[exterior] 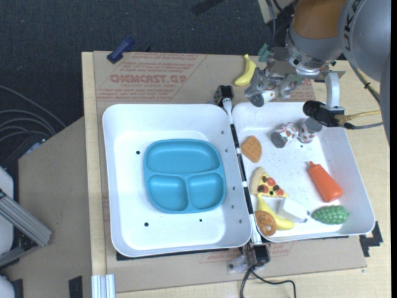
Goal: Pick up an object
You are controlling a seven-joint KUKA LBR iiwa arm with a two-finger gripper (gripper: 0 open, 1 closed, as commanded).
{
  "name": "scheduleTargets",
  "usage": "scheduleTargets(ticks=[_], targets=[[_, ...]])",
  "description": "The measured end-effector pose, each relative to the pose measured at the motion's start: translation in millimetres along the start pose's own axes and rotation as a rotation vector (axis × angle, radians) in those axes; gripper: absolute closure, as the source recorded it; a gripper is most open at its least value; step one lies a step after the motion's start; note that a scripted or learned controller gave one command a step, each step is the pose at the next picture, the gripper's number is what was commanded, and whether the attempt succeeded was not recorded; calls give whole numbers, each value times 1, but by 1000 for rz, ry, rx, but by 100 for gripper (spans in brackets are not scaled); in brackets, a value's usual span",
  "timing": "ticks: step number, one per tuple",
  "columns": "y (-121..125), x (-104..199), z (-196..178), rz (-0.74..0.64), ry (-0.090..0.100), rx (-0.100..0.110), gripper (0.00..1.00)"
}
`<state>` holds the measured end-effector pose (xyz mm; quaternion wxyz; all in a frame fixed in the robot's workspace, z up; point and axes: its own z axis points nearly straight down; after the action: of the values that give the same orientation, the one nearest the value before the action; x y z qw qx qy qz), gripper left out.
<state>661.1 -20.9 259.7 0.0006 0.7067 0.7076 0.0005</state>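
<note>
My gripper hangs over the far left corner of the right bin, low under the grey and orange wrist. Just left of it a yellow banana lies on the bench outside the bin. Inside the right bin lie a round brown cookie, a pizza slice, an orange bottle, green grapes, a second banana beside a pretzel, a white block, and two small red-and-white cans near the back.
The left bin holds a blue divided plate. A black fitting on a cable juts over the right bin's back. A blue object lies at the bench's far left edge.
</note>
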Motion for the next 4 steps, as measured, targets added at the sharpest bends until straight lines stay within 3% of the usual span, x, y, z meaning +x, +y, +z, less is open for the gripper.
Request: scheduleTargets(ticks=[1, 2, 3, 4], targets=[[6, 18, -2, 0, 0, 0, 100], [6, -34, -9, 2, -1, -1, 100], [5, 43, 3, 0, 2, 5, 100], [6, 18, -3, 2, 0, 1, 100]])
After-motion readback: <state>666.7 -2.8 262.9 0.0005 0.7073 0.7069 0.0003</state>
